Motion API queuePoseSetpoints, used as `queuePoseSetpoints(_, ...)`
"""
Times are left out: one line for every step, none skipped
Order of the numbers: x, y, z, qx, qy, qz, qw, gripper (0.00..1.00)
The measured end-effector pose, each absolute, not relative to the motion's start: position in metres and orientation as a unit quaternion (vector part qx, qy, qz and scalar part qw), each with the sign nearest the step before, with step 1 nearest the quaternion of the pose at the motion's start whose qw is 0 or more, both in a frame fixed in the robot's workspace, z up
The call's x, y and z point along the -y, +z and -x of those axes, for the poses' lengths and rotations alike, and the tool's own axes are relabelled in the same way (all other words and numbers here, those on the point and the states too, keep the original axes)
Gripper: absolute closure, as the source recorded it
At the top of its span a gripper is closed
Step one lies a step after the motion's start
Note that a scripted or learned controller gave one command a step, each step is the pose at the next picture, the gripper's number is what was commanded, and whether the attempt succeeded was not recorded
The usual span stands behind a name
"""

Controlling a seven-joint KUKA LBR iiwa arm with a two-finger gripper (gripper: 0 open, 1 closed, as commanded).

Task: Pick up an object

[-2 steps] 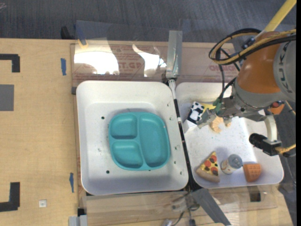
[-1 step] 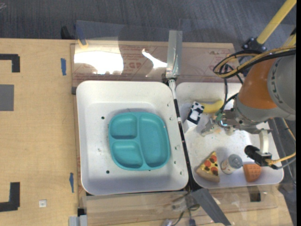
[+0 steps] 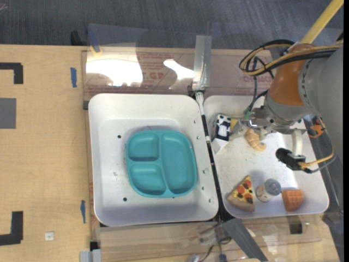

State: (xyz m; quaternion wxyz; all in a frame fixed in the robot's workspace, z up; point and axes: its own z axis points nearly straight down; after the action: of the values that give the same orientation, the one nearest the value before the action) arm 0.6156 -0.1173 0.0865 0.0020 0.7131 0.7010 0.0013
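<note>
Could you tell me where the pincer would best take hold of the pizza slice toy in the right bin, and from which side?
Probably from straight above, closing across the two slanted sides of the pizza slice about midway between tip and crust. It lies flat on the right bin floor, tip pointing up-right, so the top is the open approach. A small can sits close on its right, so keep the fingers away from that side.

One fixed overhead camera, slanted down over both bins (image 3: 103,146), arm (image 3: 316,86) from right

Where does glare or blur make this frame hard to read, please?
In the camera view, bright glare washes over the clear panel behind the left bin; the teal tray is evenly lit and sharp; the gripper sits under the arm, its outline unclear.
</note>
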Motion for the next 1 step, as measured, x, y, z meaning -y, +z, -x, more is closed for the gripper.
queuePoseSetpoints(0.117,0.0994,-0.6174,-0.702,0.0026,-0.712,0.005,1.0)
